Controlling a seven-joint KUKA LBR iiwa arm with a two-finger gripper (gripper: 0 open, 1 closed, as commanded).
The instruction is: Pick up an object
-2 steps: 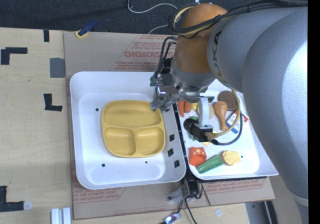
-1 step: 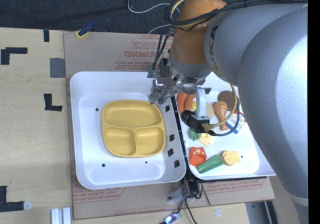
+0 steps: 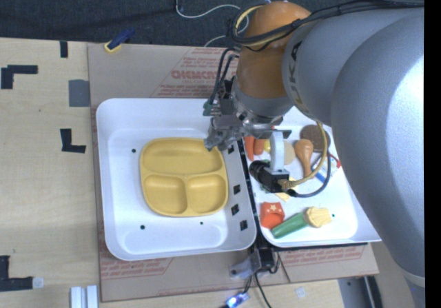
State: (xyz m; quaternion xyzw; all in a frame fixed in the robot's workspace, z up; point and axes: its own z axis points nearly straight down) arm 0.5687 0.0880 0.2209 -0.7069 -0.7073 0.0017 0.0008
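CENTRE OF THE FRAME: My gripper (image 3: 222, 136) hung over the seam where the left bin (image 3: 110, 162) met the right bin (image 3: 344, 227), just above the upper right corner of the plate (image 3: 182, 176). Nothing showed between my jaws, and I could not tell whether they were spread or clenched, since my own wrist covered them from this angle.

No object had been lifted. The plate, yellow and divided into three wells, lay flat in the middle of the left bin and was the nearest candidate. The others sat in the right bin, to the lower right of centre. The corn (image 3: 301, 221) lay beside the red piece (image 3: 271, 213), near the bin's lower edge. The brown piece (image 3: 304, 151) and the orange piece (image 3: 258, 146) lay higher up, close under my arm (image 3: 358, 93).

My judgement was that trouble lay mostly in where I stood. A descent this close to the seam could have landed a jaw on the bin walls rather than on anything loose. The plate looked broad and shallow and offered only its rim, so a pinch at one corner might have let it tilt and slide free on the lift. A closure short of that rim would have caught air. In the right bin the pieces were small and crowded. A grab there risked nudging one aside, or catching two and dropping both.
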